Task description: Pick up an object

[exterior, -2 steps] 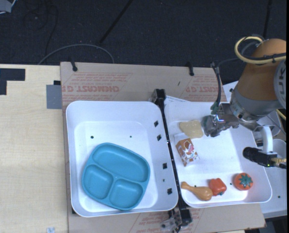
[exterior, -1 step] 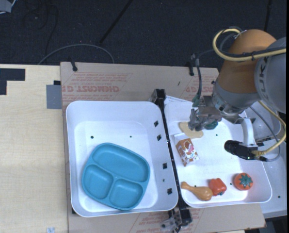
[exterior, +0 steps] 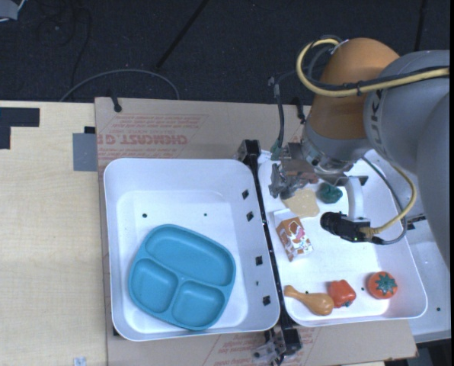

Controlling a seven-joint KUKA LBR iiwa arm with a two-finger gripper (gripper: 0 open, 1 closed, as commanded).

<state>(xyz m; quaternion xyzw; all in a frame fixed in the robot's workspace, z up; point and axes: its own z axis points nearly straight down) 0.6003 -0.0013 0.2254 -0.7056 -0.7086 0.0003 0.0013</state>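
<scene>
Tool (exterior: pixel 288 180): hanging low in the right bin (exterior: pixel 410 280) at its upper left corner; whether it is apart or together, I cannot tell.
Nearest item: pale yellow slab (exterior: pixel 303 203), lying just beside the tool; teal piece (exterior: pixel 330 194) sitting close behind it.
Other candidates: printed packet (exterior: pixel 294 237), drumstick toy (exterior: pixel 309 299), orange block (exterior: pixel 341 292), tomato toy (exterior: pixel 382 284), all resting in that bin.
Left bin (exterior: pixel 120 204): carrying a blue divided plate (exterior: pixel 181 275).
Advice: centring over one item, keeping off the bin wall, is looking wise.
</scene>
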